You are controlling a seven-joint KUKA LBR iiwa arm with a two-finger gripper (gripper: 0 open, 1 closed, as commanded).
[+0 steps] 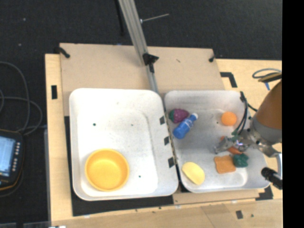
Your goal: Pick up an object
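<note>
Your hand [231, 144] sits low in the right bin [204, 101], near its right side. Can't tell from this view how its grip stands or whether it has anything. Just beside it: orange block [224, 165], green piece [241, 160], both on the bin floor. Orange ball [229, 118] behind it, apart. Blue bottle [184, 126] and purple object [179, 114] at the bin's left, yellow lump [193, 173] front. Yellow bowl [107, 169] in the left bin [114, 113].

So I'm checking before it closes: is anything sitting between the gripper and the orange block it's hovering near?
Nothing visible lies between them. The gripper hangs in the right bin just above the orange block, but a dark green object crowds the block's right edge.
</note>
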